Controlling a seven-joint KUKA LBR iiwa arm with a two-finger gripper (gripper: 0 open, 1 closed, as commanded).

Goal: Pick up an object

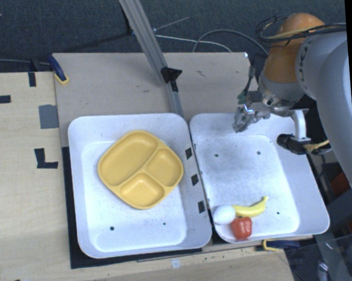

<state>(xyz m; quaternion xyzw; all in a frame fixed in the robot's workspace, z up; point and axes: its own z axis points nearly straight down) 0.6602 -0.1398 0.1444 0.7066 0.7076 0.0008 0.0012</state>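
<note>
A yellow banana (pixel 252 208), a white egg-shaped ball (pixel 224 215) and a red pepper-like piece (pixel 241 227) lie together at the near edge of the right bin (pixel 238 162). A yellow three-part tray (pixel 140 169) rests in the left bin (pixel 95 234). My gripper (pixel 242 122) hangs over the far edge of the right bin, well away from the three small items. Nothing shows between its fingers.
A grey metal pole (pixel 150 45) slants down from the top to the gap between the bins. The arm's grey body (pixel 330 94) fills the right side. The wooden bench (pixel 21 179) with black tape marks lies to the left.
</note>
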